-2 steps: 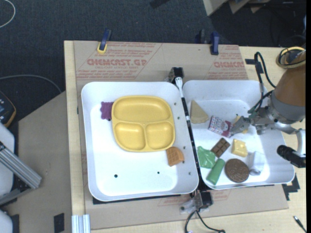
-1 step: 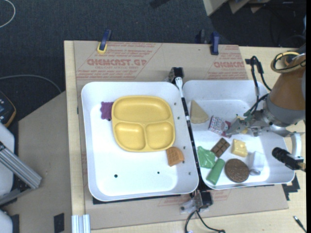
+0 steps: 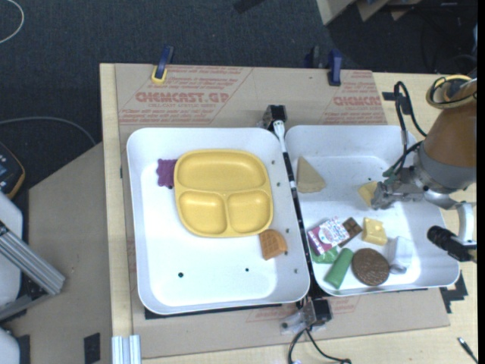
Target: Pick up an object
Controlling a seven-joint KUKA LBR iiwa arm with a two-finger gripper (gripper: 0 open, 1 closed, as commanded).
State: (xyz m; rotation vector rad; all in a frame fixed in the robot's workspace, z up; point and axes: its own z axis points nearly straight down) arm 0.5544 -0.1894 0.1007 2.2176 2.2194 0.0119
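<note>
A small pale yellow piece (image 3: 367, 194) lies on the floor of the right bin (image 3: 341, 146), near its middle, and the gripper (image 3: 384, 193) sits low just beside it on the right, seemingly touching it. This piece looks like the object the arm is going for. Nothing is lifted yet: the piece rests on the bin floor, so the pick appears to be at the reaching or closing stage, with the grasp and lift left to do. How wide the gripper stands, and whether it has hold of the piece, cannot be told from this slanted view.

The arm (image 3: 449, 146) enters from the right edge, its orange band uppermost and the grey wrist bent down and leftward into the bin.

Other things share the right bin: a tan wedge (image 3: 309, 176) at the upper left, and toward the front a pink packet (image 3: 328, 233), a yellow block (image 3: 374, 230), a green cylinder (image 3: 339, 268) and a brown round disc (image 3: 370, 266). The left bin (image 3: 144, 203) holds a yellow divided tray (image 3: 223, 192), a purple item (image 3: 165, 173) at the tray's left edge and an orange-brown piece (image 3: 273, 243) at its lower right.
</note>
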